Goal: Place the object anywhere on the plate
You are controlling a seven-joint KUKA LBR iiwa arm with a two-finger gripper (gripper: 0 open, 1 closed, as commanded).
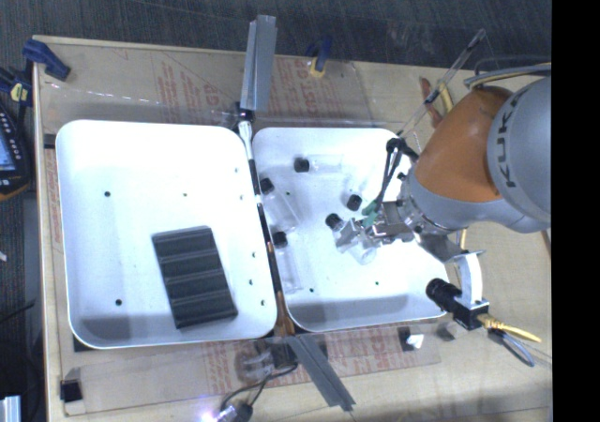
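A dark grey ribbed plate (194,277) lies flat in the left bin (103,158), toward its front. My gripper (359,233) hangs low over the middle of the right bin (328,309), far to the right of the plate. Under and around it lie clear plastic things with small black caps (333,220), one right at its tip. Another black cap (353,200) sits just behind the gripper, and a third (301,165) lies near the back of that bin with a clear body beside it. Whether any of them is held is hidden by glare.
A raised divider (262,233) with black clips separates the two bins. A grey metal bar (257,64) stands up behind the divider. Clamps and cables lie on the bench around the bins. The arm's orange band (459,153) hangs over the right bin's right edge.
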